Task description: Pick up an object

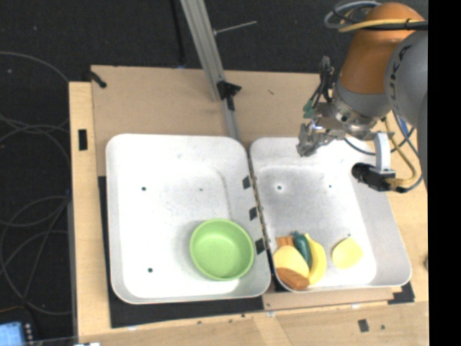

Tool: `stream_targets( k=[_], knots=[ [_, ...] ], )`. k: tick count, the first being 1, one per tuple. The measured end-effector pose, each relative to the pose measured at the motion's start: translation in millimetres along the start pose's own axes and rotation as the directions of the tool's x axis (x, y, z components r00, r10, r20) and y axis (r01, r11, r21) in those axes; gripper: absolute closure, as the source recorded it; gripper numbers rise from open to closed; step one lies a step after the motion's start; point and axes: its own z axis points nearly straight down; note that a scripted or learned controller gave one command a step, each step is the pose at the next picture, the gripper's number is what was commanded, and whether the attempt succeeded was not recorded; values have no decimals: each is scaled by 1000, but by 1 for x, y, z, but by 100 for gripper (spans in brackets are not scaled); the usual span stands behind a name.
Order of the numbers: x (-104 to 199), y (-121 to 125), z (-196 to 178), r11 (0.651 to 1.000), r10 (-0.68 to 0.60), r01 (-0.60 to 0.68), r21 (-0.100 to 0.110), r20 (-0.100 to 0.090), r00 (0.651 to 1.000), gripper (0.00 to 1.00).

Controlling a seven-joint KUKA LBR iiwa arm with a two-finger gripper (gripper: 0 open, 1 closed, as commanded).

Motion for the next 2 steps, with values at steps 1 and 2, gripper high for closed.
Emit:
stream_targets(
  k=[1, 2],
  knots=[
    [-1, 1, -30, 1000, -1, 1, 1, -1, 1000, 100],
    [41, -13, -20, 1000, 1, -1, 1, 1, 1000, 100]
  ],
)
